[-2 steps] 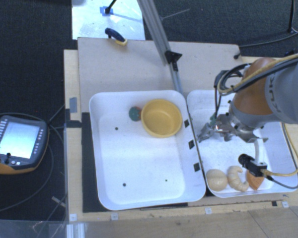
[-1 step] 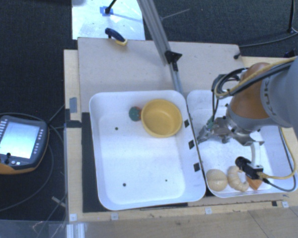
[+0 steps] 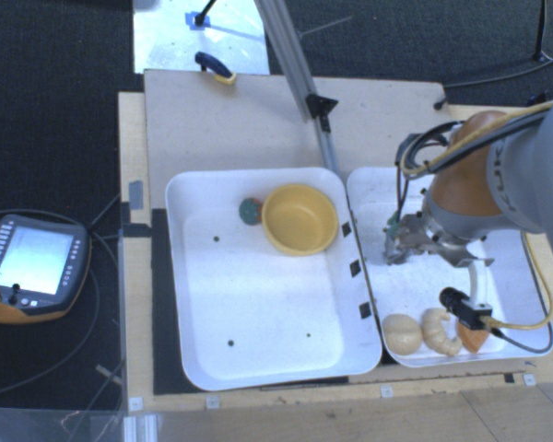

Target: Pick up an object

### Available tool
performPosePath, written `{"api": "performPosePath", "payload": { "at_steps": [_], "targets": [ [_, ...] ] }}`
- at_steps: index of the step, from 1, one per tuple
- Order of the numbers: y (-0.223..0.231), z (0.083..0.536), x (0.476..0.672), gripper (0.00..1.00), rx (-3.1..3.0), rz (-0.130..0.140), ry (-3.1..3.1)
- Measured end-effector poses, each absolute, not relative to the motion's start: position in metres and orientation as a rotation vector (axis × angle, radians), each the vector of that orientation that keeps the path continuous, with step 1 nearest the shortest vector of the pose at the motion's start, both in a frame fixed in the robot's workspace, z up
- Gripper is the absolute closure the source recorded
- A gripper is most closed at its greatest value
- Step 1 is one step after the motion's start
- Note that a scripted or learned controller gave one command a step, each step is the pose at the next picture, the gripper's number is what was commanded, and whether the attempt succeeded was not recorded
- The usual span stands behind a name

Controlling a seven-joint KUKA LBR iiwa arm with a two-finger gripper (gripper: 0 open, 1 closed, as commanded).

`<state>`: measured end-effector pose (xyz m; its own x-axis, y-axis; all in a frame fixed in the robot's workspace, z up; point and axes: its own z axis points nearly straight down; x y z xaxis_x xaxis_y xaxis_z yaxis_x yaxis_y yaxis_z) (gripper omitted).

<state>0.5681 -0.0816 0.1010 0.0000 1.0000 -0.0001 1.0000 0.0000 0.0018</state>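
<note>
The nearest things to grab are the pale lump (image 3: 403, 333) and curly piece (image 3: 440, 331) at the near edge of the right bin (image 3: 373, 191). The gripper (image 3: 401, 244) hangs just beyond them; I cannot tell how its jaws stand. It should come nearer, drop straight over one, and stay off the bin's edge.

Arm reaching in from the right, wrist bent downward.
The grey arm (image 3: 525, 168) with orange band ends in a gripper (image 3: 401, 245) pointing down and left.

Dark carpet floor (image 3: 55, 90) around pale wooden desk (image 3: 221, 127); teach pendant (image 3: 32, 267) on floor at left, cables trailing; bright floor patch (image 3: 198, 26) far, slanted metal pole (image 3: 290, 53) crossing it
</note>
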Motion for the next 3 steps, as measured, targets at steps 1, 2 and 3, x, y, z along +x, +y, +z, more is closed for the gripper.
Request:
{"api": "performPosePath", "payload": {
  "at_steps": [1,2,3],
  "targets": [
    [-0.084,0.156,0.56,1.0,2.219,0.005,2.219],
    [-0.077,0.201,0.559,1.0,2.218,0.005,2.221],
    [-0.077,0.244,0.56,1.0,2.218,0.005,2.22]
  ]
}}
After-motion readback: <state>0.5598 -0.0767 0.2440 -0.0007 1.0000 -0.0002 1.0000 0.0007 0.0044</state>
